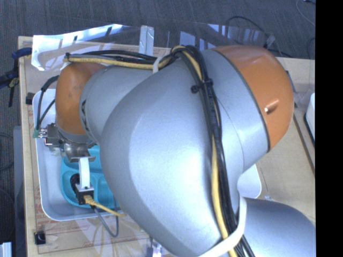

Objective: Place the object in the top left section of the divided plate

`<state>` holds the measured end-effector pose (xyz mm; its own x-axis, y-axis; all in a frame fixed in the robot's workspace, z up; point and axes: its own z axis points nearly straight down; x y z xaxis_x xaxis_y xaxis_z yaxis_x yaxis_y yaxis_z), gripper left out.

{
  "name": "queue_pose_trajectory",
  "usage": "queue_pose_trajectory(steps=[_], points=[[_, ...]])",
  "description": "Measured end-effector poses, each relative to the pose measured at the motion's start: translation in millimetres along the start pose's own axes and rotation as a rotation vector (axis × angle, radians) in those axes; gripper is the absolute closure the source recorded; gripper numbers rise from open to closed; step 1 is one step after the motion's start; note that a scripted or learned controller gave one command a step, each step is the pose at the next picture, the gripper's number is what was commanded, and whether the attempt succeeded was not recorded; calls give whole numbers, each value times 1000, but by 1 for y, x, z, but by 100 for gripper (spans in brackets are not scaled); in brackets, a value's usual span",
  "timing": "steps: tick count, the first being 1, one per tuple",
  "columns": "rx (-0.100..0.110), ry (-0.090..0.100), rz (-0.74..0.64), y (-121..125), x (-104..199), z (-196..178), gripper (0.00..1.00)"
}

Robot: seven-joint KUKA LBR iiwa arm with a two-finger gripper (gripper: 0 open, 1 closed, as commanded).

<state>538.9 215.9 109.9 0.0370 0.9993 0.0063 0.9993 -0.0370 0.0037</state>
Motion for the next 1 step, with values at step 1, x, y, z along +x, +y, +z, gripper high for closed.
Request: queue_pose_trajectory(steps=[1], points=[[13,-9,-10,-63,-9,-59,100]])
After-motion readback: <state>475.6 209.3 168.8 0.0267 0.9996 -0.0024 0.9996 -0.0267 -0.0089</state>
